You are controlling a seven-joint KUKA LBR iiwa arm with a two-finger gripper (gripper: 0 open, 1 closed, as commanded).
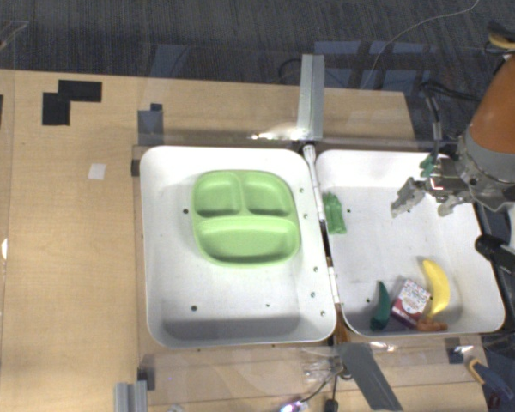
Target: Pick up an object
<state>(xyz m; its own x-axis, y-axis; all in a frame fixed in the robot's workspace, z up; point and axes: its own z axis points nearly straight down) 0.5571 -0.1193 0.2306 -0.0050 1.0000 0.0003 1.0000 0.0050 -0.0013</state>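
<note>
A green sectioned plate [243,215] lies in the left bin [167,299]. In the right bin [360,239] a small green block [334,213] rests by the left wall. Near the front edge lie a yellow banana [437,287], a purple and white packet [411,301], a dark green piece [381,306] and a small orange bit [433,324]. My gripper [427,198] hangs above the right bin's far right part, fingers spread apart with nothing between them. It is well back from the banana and to the right of the green block.
A metal post [312,97] stands behind the divider between the bins. The arm's orange band [506,110] sits at the right edge, with cables behind it. Black marks [69,99] lie on the wooden bench at the left.
</note>
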